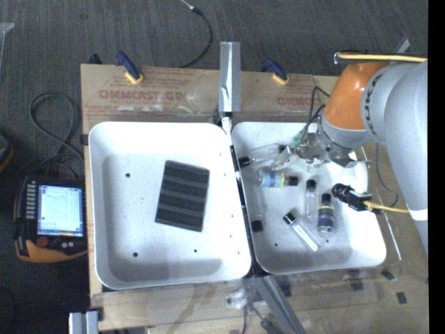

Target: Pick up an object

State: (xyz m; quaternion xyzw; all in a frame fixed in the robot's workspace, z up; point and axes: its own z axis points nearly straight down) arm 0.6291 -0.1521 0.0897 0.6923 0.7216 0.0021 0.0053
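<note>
- Grey arm (407, 131) with its orange band (351, 99) is what we meet first, reaching in from the right, high above the right bin (313, 256).
- Below the band, we see the hand (306, 148) low over the far part of the right bin, among clear plastic items; we cannot tell whether it is open, closed or gripping anything.
- At the front of that bin we find a clear vial with a black cap (300, 231), lying tilted.
- Just beside it lies a small dark-blue bottle (325, 216), and between them another clear vial (310, 195), standing lengthwise.
- Further back we see a small bottle with a yellow label (272, 179), on its side, near the hand.
- In the left bin (104, 207) we see one dark ribbed block (183, 195), lying flat near the middle.
- Left of the table (146, 96), a pendant with a lit screen (52, 216) rests on the floor.
- At the table's far edge we see two blue clamps (127, 66).
</note>
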